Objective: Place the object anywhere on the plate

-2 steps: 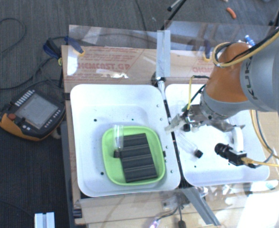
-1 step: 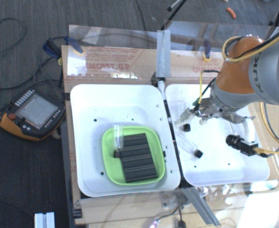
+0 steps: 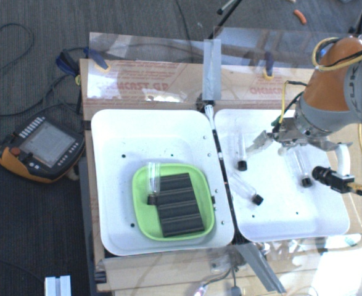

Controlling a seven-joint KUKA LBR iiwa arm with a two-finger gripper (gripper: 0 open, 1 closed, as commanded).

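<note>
A green plate (image 3: 142,217) sits in the left bin (image 3: 106,165), with a black ridged block (image 3: 179,205) and a clear tube (image 3: 153,180) already lying on it. Three more clear tubes with black caps (image 3: 241,153) lie in the right bin (image 3: 329,224). The gripper (image 3: 279,135) hangs over the right bin, and I cannot tell how far its fingers are spread or if they hold anything.
</note>
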